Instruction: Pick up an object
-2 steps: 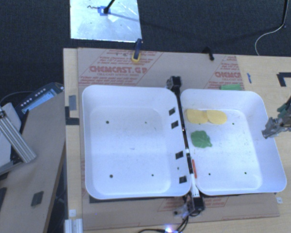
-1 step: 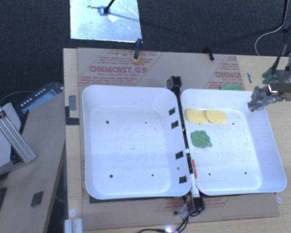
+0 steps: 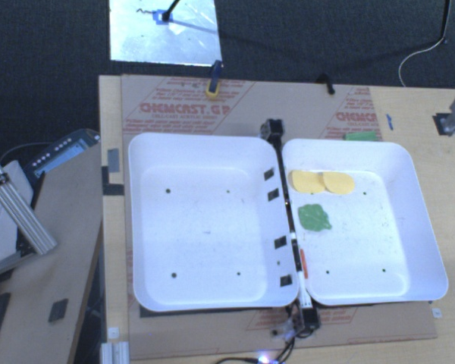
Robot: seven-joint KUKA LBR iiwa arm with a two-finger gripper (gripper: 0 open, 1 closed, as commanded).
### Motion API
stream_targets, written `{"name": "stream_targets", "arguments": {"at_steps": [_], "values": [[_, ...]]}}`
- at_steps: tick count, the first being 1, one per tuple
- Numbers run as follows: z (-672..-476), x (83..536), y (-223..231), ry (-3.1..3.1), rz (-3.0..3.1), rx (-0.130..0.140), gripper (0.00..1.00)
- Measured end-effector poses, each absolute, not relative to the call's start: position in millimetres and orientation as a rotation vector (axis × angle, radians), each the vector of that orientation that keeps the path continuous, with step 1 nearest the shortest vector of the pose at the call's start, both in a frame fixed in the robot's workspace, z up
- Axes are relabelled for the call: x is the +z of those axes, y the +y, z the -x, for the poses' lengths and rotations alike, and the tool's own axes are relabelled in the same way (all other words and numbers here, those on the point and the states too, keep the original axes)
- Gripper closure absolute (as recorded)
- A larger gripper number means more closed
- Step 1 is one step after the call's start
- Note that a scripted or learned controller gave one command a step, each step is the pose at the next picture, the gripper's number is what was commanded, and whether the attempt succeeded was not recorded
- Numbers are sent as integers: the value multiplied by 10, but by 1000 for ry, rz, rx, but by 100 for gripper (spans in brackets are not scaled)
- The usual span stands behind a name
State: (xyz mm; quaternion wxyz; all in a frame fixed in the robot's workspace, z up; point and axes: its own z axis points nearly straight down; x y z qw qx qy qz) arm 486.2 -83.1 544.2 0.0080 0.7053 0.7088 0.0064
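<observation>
Dark carpet runs along the far side of the scene, with a shiny metal sheet [image 3: 165,21] lying on it and a pale cable [image 3: 425,48] looping at far right. Nearer the camera the wooden worktop [image 3: 409,105] carries a protective sheet printed in red [image 3: 186,106], and on that sit the two white bins, joined along a seam with small dark clips [image 3: 273,196].

The left bin [image 3: 205,226] has nothing to pick in it that I can make out, apart from a few dark specks on its floor. The right bin [image 3: 379,256] holds everything worth reaching for. A flat yellow object [image 3: 322,182], which looks like two rounded pieces overlapping, lies in its far-left part close to the seam. Its long axis runs left to right, roughly parallel to the bin's far wall. A smaller, ragged green object [image 3: 314,217] lies just near of it, close by but apart from it as far as I can tell. The rest of that bin's floor is bare towards the right and the near side.

A grey metal part [image 3: 453,116] shows at the far right edge of the worktop; I cannot tell what it is.

The pick looks not yet begun. Since the arm comes in from the right, the right bin is the closer one, but both objects lie on that bin's far-left side, so the reach would have to cross most of the bin's width. Both are thin and lie flat, which probably makes them hard to get under, and the yellow one's nearness to the seam wall may crowd a grasp from the left.
</observation>
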Motion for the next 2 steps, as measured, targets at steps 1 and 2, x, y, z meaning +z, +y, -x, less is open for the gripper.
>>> {"name": "stream_targets", "arguments": {"at_steps": [1,2], "values": [[-4857,5352,-1664,2210,-2225,1,100],[-4989,4725,-1061,2235,-2213,-1,100]]}}
